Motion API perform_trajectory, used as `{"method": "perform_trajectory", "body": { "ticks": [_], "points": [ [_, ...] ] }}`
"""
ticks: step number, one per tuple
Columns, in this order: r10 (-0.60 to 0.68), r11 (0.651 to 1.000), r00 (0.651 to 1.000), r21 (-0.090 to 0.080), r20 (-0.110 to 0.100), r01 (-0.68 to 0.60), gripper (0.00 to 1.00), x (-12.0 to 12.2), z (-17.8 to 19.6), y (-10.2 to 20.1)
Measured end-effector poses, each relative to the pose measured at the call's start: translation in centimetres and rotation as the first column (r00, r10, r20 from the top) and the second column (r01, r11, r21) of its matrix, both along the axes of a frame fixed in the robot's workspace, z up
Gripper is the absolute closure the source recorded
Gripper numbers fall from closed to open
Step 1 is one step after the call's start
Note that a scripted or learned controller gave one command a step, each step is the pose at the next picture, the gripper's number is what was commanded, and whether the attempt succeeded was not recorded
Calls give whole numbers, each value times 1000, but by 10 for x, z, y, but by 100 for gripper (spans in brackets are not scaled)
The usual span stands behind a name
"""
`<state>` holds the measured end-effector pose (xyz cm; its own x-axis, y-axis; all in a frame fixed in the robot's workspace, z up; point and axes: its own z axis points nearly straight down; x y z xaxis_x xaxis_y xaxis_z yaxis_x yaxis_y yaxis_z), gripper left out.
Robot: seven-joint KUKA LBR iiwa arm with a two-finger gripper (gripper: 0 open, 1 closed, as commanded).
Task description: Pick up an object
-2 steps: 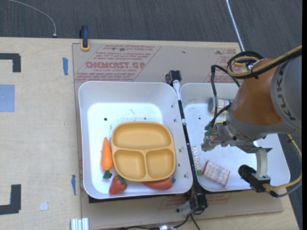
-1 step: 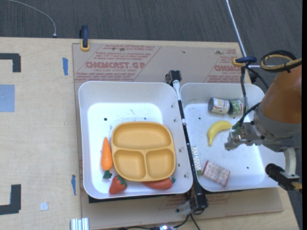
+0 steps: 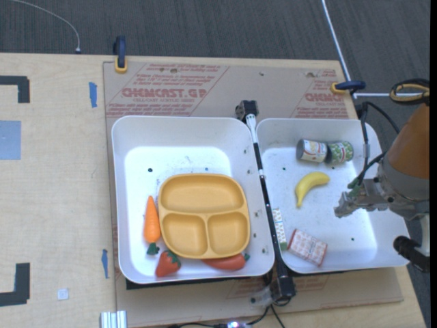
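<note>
The right bin (image 3: 273, 137) holds a yellow banana (image 3: 309, 185), a small can lying on its side (image 3: 325, 151) and a red-and-white packet (image 3: 307, 247). My gripper (image 3: 343, 207) hangs over the right part of that bin, right of the banana and apart from it, with nothing visible between its fingers. In the left bin (image 3: 130, 139) a yellow divided plate (image 3: 203, 214) lies with a carrot (image 3: 151, 219), a strawberry (image 3: 167, 263) and a red pepper (image 3: 227, 262) along its edges.
The grey arm with its orange band (image 3: 413, 149) reaches in from the right above the right bin's edge. A black clamp (image 3: 246, 109) sits where the bins meet at the back. Both bins rest on a cardboard sheet (image 3: 205, 87).
</note>
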<state>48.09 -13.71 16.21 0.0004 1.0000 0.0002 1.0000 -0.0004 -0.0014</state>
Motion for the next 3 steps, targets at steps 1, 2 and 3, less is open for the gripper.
{"method": "perform_trajectory", "body": {
  "ticks": [1, 2, 3],
  "points": [
    [0, 1000, 1000, 0, 0, 0, 0, 0, 0, 0],
    [0, 1000, 1000, 0, 2, 0, 0, -1, -67, 13],
    [-6, 1000, 1000, -12, 15, 6, 0, 1, -72, 35]
  ]
}}
